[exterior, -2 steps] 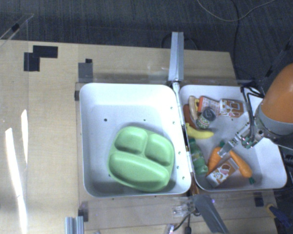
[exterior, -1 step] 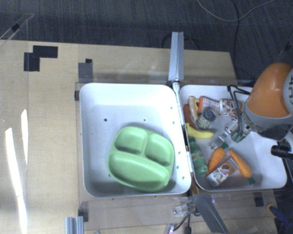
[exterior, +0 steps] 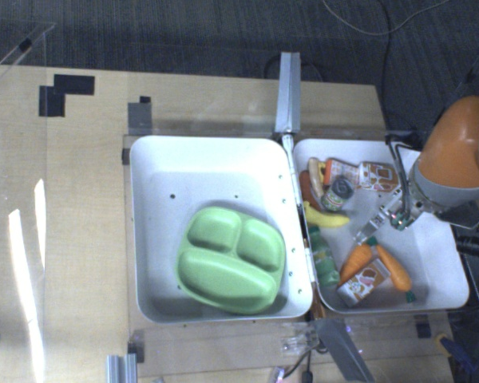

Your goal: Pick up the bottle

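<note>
At the near edge of the right bin (exterior: 455,294) a small carton (exterior: 364,283) is seen lying flat, with two carrots (exterior: 379,263) just behind it, one touching the carton. Along the left wall of that bin a green bottle (exterior: 325,263) is found, lying on its side and pressed against the divider, well apart from the gripper (exterior: 393,216). A banana (exterior: 326,218) lies just beyond the bottle, and a small jar (exterior: 336,195) stands behind the banana. At the far wall two packets (exterior: 359,174) are set side by side. The gripper is held low over the middle of the right bin, just behind the carrots, with nothing seen between its fingers; whether it is open or closed cannot be told, as the tips are too small and blurred. In the left bin (exterior: 144,214) a green tray (exterior: 232,259) is placed towards the near side. The task is judged to be at its start: the bottle has not been lifted or even touched. What remains is for the gripper to be brought left across to the divider, lowered over the bottle, closed on it and raised. The wall beside the bottle is likely to leave little room for one finger.
</note>
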Available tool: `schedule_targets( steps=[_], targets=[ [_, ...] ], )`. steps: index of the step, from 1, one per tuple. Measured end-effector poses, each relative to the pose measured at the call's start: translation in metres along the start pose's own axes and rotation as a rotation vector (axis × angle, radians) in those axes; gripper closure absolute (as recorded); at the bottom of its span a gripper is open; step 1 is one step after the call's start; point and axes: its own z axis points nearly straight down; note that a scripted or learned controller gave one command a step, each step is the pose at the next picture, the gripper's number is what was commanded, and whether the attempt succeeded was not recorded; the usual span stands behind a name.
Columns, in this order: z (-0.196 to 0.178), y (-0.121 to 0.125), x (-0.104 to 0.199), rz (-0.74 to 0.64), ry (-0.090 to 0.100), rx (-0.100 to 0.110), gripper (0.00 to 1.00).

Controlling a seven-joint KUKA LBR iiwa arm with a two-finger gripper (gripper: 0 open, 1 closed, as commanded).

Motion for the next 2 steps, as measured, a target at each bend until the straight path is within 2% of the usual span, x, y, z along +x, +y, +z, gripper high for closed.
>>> schedule_targets(
  steps=[1,2],
  targets=[
    [0.024,0.007,0.027,-0.195,-0.006,-0.004,0.00],
    [0.026,0.088,0.005,-0.146,0.003,0.004,0.00]
  ],
)
